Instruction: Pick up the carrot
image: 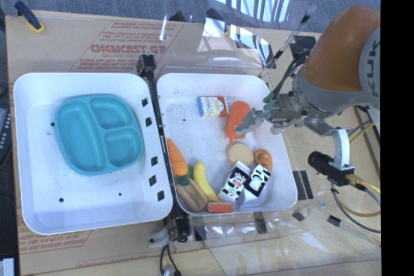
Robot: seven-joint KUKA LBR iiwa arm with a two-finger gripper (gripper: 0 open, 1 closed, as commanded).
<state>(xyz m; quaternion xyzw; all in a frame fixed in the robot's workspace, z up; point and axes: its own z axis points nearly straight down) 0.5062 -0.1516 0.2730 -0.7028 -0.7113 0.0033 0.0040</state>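
A smooth, tapered carrot [176,157] lies by the right bin's [194,87] left wall, green top toward the near edge, tip pointing away, long axis nearly along that wall. The gripper [249,124] hangs over an orange piece [236,118]; its finger spread cannot be told.

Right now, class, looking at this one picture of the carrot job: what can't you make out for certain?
- Gripper: blurred over the orange piece, so whether it touches is unclear.
- Small carton: print too small to read.
- Hot dog: lower end hidden by the right bin wall.
- Carrot: plain, lying free by the left wall.
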